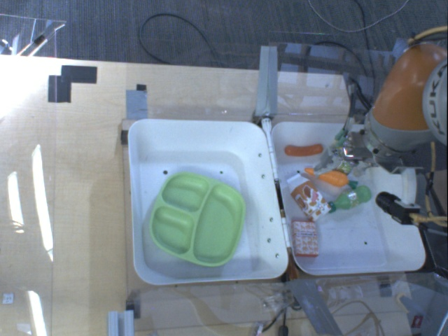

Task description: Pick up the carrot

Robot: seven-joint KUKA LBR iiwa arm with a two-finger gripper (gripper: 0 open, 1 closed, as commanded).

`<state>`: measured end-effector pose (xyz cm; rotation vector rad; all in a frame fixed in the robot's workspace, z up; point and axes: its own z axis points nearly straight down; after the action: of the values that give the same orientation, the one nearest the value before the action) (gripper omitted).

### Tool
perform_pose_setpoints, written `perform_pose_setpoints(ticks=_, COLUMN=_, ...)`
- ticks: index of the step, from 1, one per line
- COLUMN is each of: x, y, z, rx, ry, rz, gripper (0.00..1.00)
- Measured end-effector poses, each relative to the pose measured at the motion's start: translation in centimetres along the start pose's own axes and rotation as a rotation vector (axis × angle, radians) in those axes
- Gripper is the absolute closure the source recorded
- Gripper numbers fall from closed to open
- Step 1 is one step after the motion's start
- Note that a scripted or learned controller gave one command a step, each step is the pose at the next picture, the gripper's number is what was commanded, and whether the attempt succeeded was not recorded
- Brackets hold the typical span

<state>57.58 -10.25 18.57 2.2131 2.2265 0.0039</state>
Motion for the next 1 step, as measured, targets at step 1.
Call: perform_pose_setpoints(ticks=1, x=-2.73, y=3.50, z=9.80, rx=-0.006, ry=-0.001, rz=0.070, gripper=0.00)
